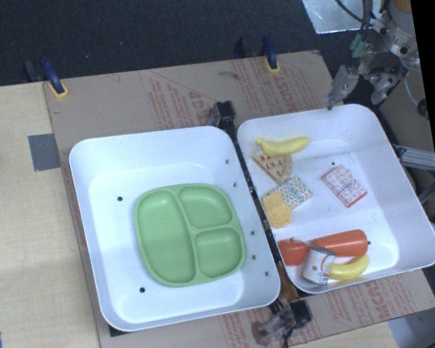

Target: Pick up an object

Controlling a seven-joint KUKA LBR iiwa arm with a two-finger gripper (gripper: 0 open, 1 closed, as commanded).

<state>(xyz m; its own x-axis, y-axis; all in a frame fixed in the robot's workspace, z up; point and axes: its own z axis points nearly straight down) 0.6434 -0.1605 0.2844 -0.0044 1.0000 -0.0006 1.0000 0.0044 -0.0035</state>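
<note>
Camera view puts the metal gripper (351, 82) beyond the right bin (400, 180), fingers spread, holding nothing. Inside lie curved bananas (283, 146), a smooth orange cylinder (340, 242). A green plastic tray (188, 233) fills the left bin (99, 230), on cardboard (147, 98).

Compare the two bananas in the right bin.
The upper banana lies alone near the bin's far-left corner; the lower banana sits at the near edge, touching the orange cylinder. The upper one is fully exposed; the lower is partly overlapped by a pale object. Both are yellow and curved.
</note>
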